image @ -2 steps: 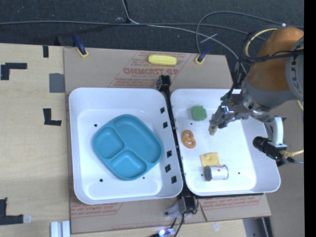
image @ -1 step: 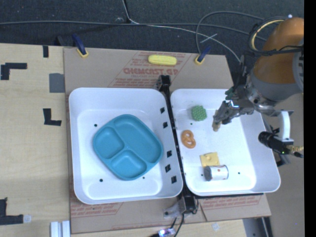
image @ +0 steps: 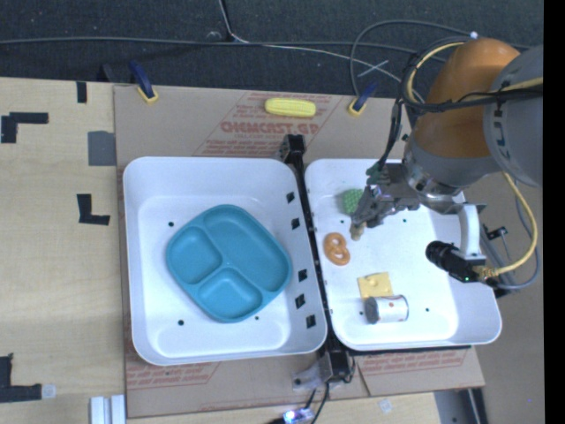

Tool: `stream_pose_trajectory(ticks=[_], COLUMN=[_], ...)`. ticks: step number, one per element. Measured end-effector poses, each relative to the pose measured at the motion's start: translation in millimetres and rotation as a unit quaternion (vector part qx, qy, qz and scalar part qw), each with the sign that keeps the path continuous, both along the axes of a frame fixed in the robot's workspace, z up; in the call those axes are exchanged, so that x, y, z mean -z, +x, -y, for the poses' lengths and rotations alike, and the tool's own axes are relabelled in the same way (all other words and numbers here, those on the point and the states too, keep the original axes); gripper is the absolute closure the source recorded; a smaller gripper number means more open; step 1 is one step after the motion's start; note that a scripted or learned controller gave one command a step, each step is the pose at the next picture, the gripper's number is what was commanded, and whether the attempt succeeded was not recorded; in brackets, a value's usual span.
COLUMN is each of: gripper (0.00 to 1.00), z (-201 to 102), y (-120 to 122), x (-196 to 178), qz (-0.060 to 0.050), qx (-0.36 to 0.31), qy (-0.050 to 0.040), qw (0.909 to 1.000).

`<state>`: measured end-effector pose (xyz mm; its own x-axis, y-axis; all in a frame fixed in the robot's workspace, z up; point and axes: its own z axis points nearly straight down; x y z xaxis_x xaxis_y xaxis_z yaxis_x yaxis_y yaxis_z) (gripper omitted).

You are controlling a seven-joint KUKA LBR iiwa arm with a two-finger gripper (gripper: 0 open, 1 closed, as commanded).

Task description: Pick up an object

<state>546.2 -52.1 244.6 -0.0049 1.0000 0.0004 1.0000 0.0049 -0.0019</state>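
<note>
Left bin (image: 141,263) holding a blue divided tray (image: 228,261); right bin (image: 441,321) holding a pretzel (image: 336,248), yellow cheese wedge (image: 374,284), small grey can (image: 387,309) and green object (image: 353,200), the gripper (image: 360,228) lowered between green object and pretzel, finger state indiscernible.

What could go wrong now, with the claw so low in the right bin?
1. The claw hangs between the green item and the pretzel; it may push one aside and grip nothing.
2. Both lie near the divider, so the claw could bump it.
</note>
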Motion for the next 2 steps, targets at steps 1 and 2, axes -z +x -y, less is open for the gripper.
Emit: stream_pose_trajectory(ticks=[1,2], gripper=[1.0,1.0], z=[-53.7,-107.3], y=[-13.0,-22.4], x=[6.5,15.6], qz=[0.0,-0.001], qx=[0.0,0.0], qy=[-0.0001,-0.0002], qw=[1.0,1.0])
